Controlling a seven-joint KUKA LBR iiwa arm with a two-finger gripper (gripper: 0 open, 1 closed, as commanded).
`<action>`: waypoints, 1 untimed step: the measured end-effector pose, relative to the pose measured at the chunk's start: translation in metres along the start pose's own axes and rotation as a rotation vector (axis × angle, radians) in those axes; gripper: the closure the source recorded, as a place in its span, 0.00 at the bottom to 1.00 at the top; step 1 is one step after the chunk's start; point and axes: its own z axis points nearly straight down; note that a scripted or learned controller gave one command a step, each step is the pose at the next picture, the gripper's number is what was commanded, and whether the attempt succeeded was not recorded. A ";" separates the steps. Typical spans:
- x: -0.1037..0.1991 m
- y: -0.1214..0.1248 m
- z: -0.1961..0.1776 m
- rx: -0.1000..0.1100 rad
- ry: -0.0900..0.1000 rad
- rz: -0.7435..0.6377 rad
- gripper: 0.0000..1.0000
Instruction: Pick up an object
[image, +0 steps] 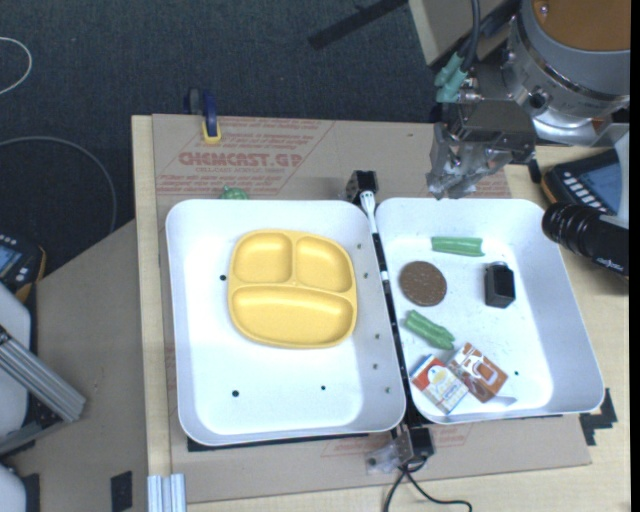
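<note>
Nothing lifted yet: gripper poised above the far rim of the right bin, every object lying in place.

In the left shallow white plastic bin (200, 330) a yellow three-compartment plastic tray (292, 288) is seen lying flat; in the right shallow white plastic bin (560, 330) are found a brown round disc (423, 283), a short green pod-like piece (428, 328) below it, a longer green stick (457, 244) toward the far side, a red-and-white printed packet (458, 376) near the front, and a small black block (499, 284). The metal two-finger gripper (452, 182) is held over the far rim, well apart from all of them; whether it is spread or closed cannot be told, and nothing is seen in it. The whole pick is judged outstanding. The bins rest on a brown printed cardboard sheet (250, 160) over a pale bench (110, 340), with dark carpet (120, 50) beyond.
</note>
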 end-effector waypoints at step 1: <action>-0.013 0.000 -0.006 0.008 -0.003 0.005 1.00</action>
